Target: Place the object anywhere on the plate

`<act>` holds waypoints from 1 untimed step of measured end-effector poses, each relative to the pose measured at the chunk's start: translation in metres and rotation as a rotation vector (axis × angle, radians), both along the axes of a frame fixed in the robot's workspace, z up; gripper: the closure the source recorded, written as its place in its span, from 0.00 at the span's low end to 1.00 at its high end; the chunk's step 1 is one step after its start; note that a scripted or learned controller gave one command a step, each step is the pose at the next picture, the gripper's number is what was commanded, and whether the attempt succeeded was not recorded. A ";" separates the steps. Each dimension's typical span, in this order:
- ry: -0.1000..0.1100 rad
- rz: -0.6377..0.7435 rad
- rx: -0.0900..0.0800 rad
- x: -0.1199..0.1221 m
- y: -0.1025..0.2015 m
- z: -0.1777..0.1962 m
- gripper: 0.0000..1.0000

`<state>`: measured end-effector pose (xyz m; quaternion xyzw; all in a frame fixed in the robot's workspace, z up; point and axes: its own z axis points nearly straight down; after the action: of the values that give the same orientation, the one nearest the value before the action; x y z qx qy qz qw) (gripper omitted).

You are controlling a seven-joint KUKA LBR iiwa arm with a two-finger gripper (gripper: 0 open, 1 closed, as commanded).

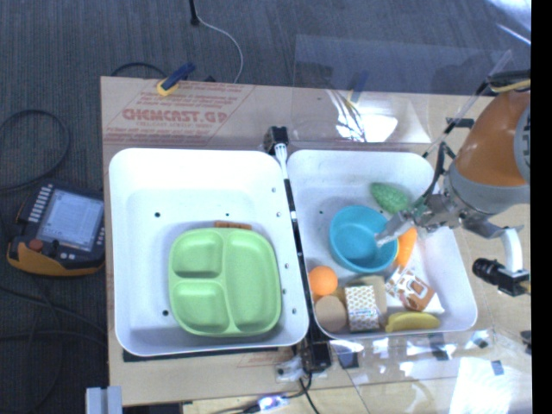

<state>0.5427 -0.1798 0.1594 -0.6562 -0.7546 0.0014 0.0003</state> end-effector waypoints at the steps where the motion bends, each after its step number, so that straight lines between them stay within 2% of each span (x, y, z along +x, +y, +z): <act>1: -0.003 -0.044 0.003 0.013 0.091 0.024 1.00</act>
<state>0.5557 -0.0886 0.1837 -0.6727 -0.7399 -0.0006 -0.0001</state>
